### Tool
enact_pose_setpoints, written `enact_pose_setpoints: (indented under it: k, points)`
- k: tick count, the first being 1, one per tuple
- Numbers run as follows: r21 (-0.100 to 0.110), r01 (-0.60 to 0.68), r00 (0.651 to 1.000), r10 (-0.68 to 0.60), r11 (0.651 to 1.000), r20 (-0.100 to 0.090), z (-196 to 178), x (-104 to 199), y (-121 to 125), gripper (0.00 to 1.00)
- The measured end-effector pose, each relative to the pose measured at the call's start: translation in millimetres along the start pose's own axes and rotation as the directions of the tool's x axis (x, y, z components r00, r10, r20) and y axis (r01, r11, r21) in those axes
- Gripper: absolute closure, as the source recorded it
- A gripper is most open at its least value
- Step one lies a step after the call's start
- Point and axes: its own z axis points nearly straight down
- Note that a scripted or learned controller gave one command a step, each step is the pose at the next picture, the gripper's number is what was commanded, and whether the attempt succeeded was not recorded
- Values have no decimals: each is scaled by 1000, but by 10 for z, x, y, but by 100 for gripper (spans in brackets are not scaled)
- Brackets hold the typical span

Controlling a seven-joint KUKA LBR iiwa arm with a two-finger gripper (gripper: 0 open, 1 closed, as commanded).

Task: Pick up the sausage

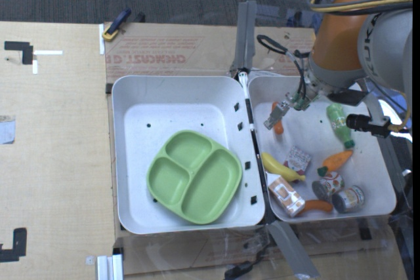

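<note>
The claw (275, 119) hangs in the right bin (387, 160), seemingly clamped on one end of the small orange sausage (278, 126), which I reckon could easily slip out when lifted.

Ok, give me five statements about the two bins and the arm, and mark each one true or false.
1. The green plate lies in the left bin. True.
2. The banana sits on the green plate. False: it lies in the right bin, near the wall between the bins.
3. The gripper is over the right bin. True.
4. The green bottle lies in the left bin. False: it is in the right bin.
5. The green plate has three compartments. True.
</note>
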Motion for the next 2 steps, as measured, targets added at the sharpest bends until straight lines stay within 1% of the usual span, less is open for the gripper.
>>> enact_pose_setpoints:
  k: [1, 2]
  points:
    - [-2, -47, 999, 47, 999, 0, 484, -351, -141, 0]
    - [-2, -47, 999, 47, 999, 1, 405, -363, -141, 100]
